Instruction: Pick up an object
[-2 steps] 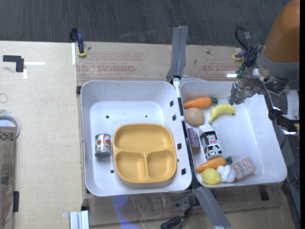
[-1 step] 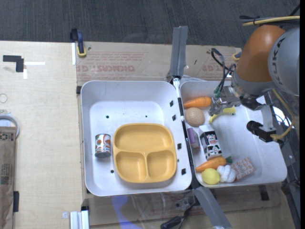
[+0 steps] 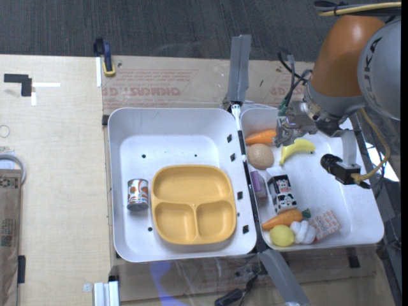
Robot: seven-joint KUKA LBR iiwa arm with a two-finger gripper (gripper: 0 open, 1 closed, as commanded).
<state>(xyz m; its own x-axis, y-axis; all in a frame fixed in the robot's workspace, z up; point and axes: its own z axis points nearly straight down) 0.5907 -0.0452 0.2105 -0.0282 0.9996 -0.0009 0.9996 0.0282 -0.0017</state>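
Yellow plastic filled much of the left white bin (image 3: 121, 171): a three-compartment tray (image 3: 193, 204) lay toward that bin's near right corner, and a small tin can with a printed label (image 3: 137, 194) stood just beside the tray's left edge, apart from the bin's left wall. Both bins sat side by side on the pale wooden table (image 3: 51, 190), the left one nearer the table's middle, the right white bin (image 3: 357, 222) by the table's right edge.

The grey arm with its orange band (image 3: 341, 56) reached in over the far right corner of the right bin. Its end effector (image 3: 287, 131) hung low at the far left part of that bin, right above a yellow plastic banana (image 3: 298, 149) and just beside an orange plastic carrot (image 3: 261, 136). Whether the end effector was spread or pressed together I cannot tell, as the wrist hid it; nothing could be seen between its tips.

A beige egg-shaped object (image 3: 259, 156) lay against the bin's left wall, just near-side of the carrot. Further toward the near edge stood a small black-and-white carton (image 3: 281, 193), with a second orange carrot (image 3: 282, 219), a yellow lemon (image 3: 282, 236) and a pink patterned packet (image 3: 324, 224) clustered at the near side of the bin.
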